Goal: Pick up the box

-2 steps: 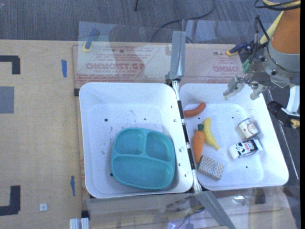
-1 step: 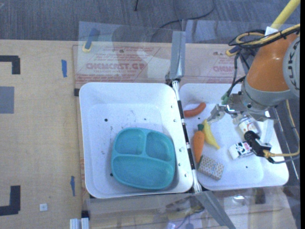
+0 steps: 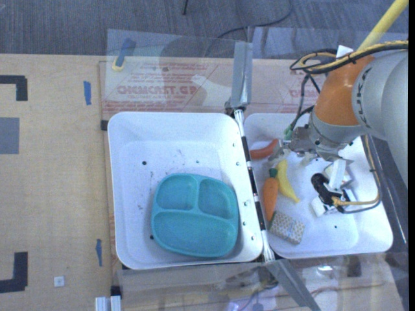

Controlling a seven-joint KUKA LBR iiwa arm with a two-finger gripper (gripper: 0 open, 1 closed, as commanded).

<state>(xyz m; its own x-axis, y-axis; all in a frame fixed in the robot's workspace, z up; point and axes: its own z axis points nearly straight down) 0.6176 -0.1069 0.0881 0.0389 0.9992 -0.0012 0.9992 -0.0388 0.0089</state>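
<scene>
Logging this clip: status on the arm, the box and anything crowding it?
Gripper low in right bin, finger state unclear. Box lying at bin's near-left corner, not held. Carrot and banana between gripper and box.

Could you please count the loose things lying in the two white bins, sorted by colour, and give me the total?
Teal: 1, the teal plastic divided plate in the left bin.
Orange: 2, the orange toy carrot and the reddish-orange sausage-shaped toy in the right bin.
Yellow: 1, the yellow toy banana.
Tan: 1, the small speckled tan box.
Total: 5
</scene>
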